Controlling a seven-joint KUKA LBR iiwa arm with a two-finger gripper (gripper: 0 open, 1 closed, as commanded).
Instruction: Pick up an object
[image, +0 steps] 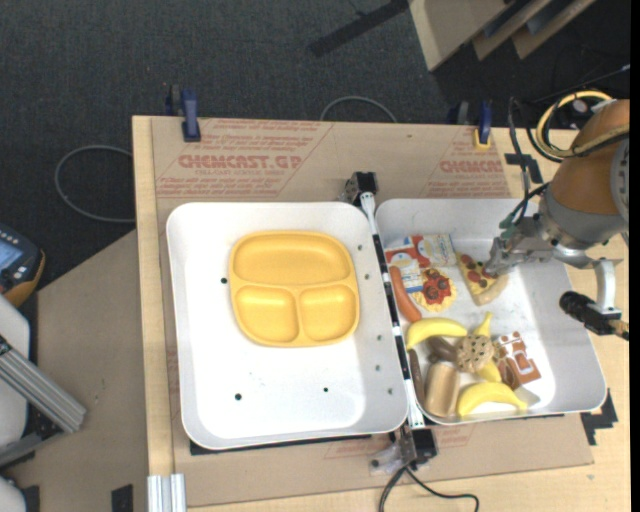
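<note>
The right bin (565, 330) holds several toy foods: a pizza slice (484, 283), a red hot dog (401, 292), a flat picture card of food (430, 268), two bananas (436, 331) (489, 398), a brown cylinder (440, 386), a tan waffle-like piece (474, 351) and a red-and-white piece (518, 363). My gripper (498, 252) hangs low over the bin's upper right part, just above the far end of the pizza slice. Nothing shows as lifted from the bin.
The left bin (290, 395) holds a yellow divided plate (294, 286). Blue clamps (186, 110) (483, 127) grip the board's far edge. The arm's body (588, 205) and a black part (592, 310) overhang the right bin's right side. Cables lie behind the bench.
</note>
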